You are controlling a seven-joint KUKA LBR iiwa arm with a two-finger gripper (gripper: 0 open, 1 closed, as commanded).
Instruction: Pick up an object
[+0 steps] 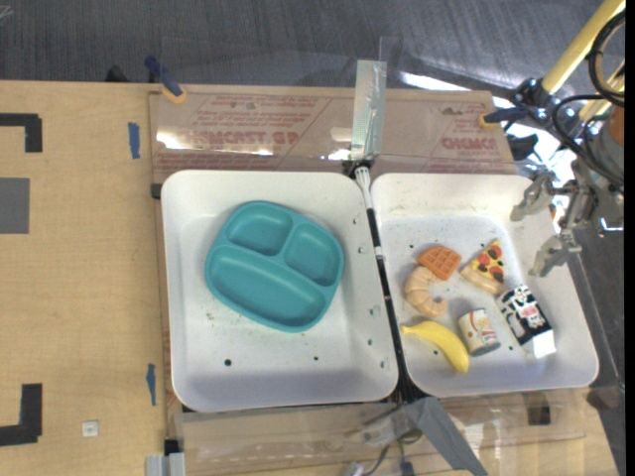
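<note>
The right bin (437,201) holds several toy foods: a waffle (440,261), a croissant (424,292), a pizza slice (486,268), a small can (479,331), a black-and-white milk carton (527,321) and a banana (441,344). My gripper (532,237) hangs over the bin's right rim, to the right of the pizza slice and above the carton. Its two metal fingers (524,203) are spread apart and open, with nothing between them.
A teal divided plate (276,265) lies in the left bin (198,355). A clear upright divider (368,107) stands behind the seam between the bins. Cables and a yellow bar (585,33) crowd the upper right. Cardboard covers the bench at left.
</note>
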